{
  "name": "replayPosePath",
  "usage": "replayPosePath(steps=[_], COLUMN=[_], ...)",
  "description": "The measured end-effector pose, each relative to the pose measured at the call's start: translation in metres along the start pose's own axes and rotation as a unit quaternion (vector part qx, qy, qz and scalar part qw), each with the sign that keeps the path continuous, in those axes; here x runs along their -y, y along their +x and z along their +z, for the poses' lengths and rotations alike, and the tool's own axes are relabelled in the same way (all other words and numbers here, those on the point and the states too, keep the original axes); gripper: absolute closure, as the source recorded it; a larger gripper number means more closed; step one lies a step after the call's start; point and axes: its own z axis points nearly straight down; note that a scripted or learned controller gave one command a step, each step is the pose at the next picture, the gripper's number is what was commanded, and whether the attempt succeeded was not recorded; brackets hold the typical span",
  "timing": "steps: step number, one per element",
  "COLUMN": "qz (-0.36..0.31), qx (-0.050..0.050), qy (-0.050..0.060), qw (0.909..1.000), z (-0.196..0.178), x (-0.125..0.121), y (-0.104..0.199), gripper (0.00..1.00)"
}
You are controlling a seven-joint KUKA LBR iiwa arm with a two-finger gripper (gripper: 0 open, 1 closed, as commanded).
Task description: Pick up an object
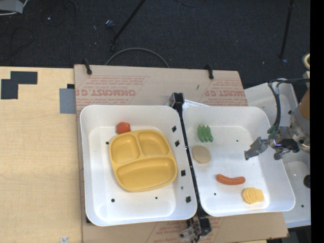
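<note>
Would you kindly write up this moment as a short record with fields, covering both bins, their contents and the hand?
left bin: yellow divided tray; small red-orange item touching the tray's far rim
right bin: green item, tan round item, orange-red sausage, yellow corn piece, all lying apart
hand: over the right bin's right side, holding nothing visible
nearest item to hand: sausage
task state: nothing picked up yet
</note>
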Motion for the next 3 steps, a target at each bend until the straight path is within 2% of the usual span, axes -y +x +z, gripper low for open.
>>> replayPosePath(steps=[1, 2, 3], qz=[-0.001, -0.001, -0.001], qx=[0.001, 0.0, -0.001], qy=[-0.004, -0.001, -0.001], qw=[1.0, 1.0, 1.0], z=[-0.004, 0.055, 0.109], x=[-0.002, -0.01, 0.001], y=[0.0, 0.002, 0.005], gripper=[0.0, 0.0, 0.0])
